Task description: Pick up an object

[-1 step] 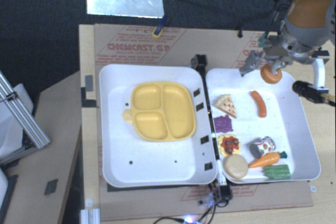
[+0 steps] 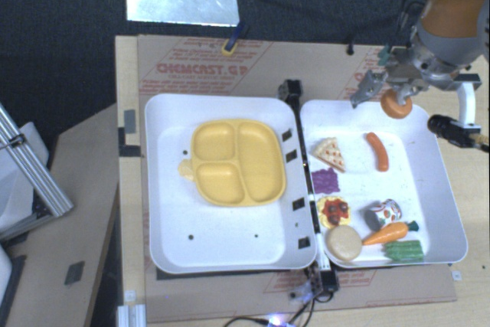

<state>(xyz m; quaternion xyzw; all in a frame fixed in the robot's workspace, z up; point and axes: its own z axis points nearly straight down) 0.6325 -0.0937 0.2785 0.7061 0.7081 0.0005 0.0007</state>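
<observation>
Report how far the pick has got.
Looks done: an orange round object sits between the fingers of the hand, at the far edge of the right bin. In hand: carrying it. Left: nothing obvious; sausage and carrot lie untouched.

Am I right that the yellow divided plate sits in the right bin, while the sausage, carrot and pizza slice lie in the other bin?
Not quite: the camera view shows the plate in the left bin, not the right. The sausage, carrot and pizza slice lie in the right bin.
</observation>
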